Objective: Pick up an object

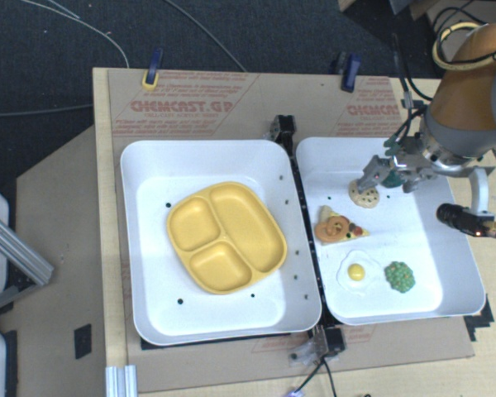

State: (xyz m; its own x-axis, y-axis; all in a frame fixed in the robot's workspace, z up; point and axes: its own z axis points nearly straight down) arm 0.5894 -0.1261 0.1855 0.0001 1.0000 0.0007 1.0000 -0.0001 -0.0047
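The right bin (457, 298) holds a round chocolate-chip cookie (364, 193), a pizza slice (339, 228), a fried egg (356, 271) and a green broccoli piece (400, 276). My gripper (382, 178) hangs over the bin's far part, just up and right of the cookie. Its fingers stand apart, open, with nothing between them. The grey wrist and orange band reach in from the right.
In the left bin (140, 180) lies a yellow divided plate (225, 236). A black clamp (283, 127) sits at the far end of the wall between the bins. Blue clips (350, 71) hold the cardboard base. A black part of the arm (463, 218) overhangs the right bin's right side.
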